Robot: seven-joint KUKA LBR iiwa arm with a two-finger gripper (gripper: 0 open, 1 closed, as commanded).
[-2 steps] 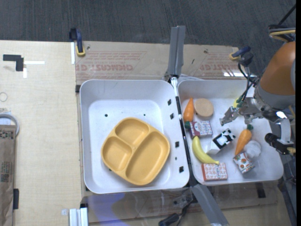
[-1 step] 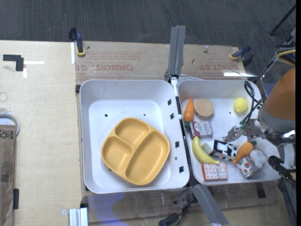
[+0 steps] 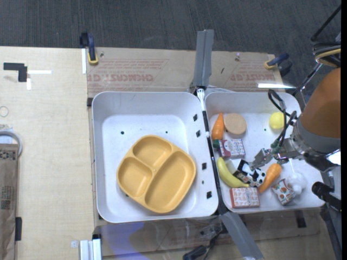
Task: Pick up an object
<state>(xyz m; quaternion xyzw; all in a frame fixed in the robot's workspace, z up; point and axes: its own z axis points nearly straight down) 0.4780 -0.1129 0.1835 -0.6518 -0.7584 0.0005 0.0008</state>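
The right bin (image 3: 255,97) holds several toy foods. An orange carrot (image 3: 217,127) lies by a tan round disc (image 3: 235,124), and a yellow ball (image 3: 276,120) sits toward the back. A small pink carton (image 3: 233,147), a banana (image 3: 227,173), a black-and-white toy (image 3: 248,173), a second carrot (image 3: 270,177) and two printed cartons (image 3: 244,197) (image 3: 282,192) fill the front. My gripper (image 3: 269,154) hangs low over the bin's middle, just above the second carrot and to the right of the black-and-white toy. It is open, with nothing between its fingers.
The left bin (image 3: 103,145) bears a yellow divided plate (image 3: 156,173). A grey divider post (image 3: 203,58) rises between the bins at the back. My arm, with its orange band (image 3: 325,110), covers the right bin's right side. Cardboard lies behind both bins.
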